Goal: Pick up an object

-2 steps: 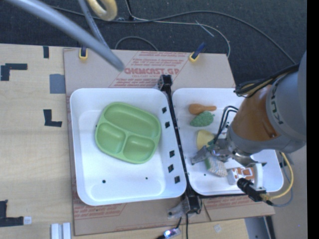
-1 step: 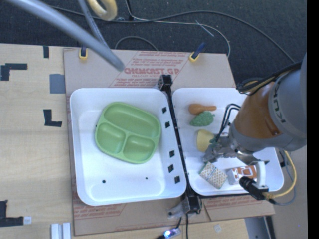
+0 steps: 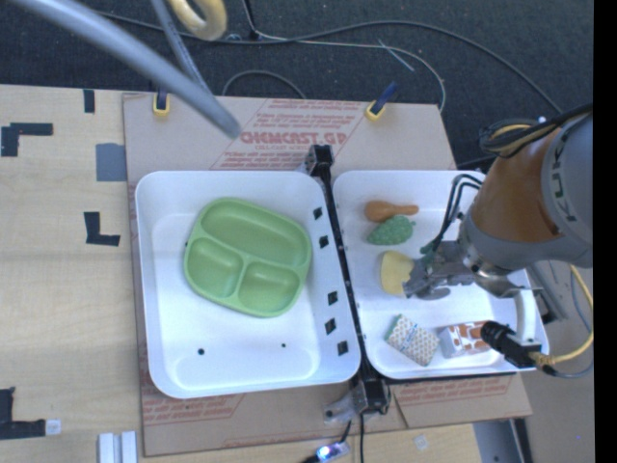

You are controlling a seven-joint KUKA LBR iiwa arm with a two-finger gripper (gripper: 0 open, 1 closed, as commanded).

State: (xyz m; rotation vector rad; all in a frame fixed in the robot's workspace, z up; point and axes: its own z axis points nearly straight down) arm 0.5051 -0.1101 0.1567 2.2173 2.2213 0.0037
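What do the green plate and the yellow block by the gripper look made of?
Green plate: likely moulded plastic, smooth and slightly glossy, with three pressed-in compartments. Yellow block: possibly foam or soft plastic, matt and even in colour; the look leaves it open.

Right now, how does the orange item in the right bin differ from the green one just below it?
The orange item is long and narrow, lying crosswise; the green item is shorter, rounder and bumpy-edged. The orange item lies nearer the bin's far wall; the green item sits closer to the gripper. Both are small and rest in the right bin.

wooden bench (image 3: 58, 287), dark carpet floor (image 3: 501, 27)
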